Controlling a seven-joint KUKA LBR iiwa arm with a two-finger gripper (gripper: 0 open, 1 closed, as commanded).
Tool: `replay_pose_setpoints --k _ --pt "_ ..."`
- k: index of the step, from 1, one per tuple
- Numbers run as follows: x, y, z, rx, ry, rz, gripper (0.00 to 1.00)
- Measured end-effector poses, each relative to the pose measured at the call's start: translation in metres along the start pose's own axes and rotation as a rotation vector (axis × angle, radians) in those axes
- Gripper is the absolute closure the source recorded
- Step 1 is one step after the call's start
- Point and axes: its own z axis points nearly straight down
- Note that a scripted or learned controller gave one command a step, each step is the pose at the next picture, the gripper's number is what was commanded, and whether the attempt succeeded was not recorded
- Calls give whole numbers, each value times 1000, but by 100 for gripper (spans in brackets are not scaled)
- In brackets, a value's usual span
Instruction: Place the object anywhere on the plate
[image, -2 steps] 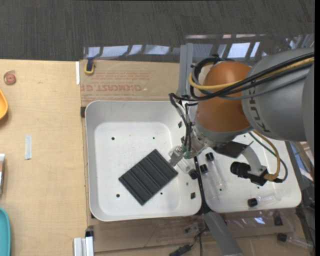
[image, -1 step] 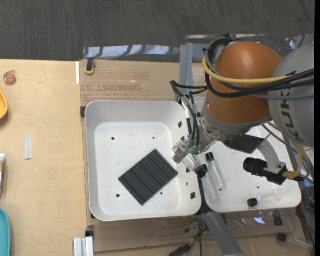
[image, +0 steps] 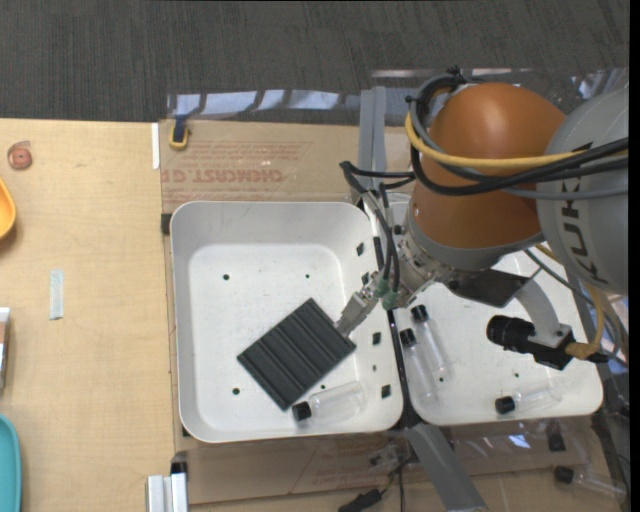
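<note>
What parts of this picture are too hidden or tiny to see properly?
- The hand: too small in the camera view to tell whether it is open or shut.
- Right bin: its far part is covered by the arm.
- Teal thing: cut off by the left edge.

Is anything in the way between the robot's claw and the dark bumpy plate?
Nothing visible. The gripper hangs by the upper right corner of the dark grey ribbed rectangular plate in the left white bin. A clear plastic black-capped vial lies at the plate's lower edge, aside.
</note>
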Motion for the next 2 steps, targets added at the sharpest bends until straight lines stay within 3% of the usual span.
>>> replay_pose_setpoints --k 1,2 --pt "-1 0 -8 2 -1 0 100" --pt "-1 0 -8 2 -1 0 0"
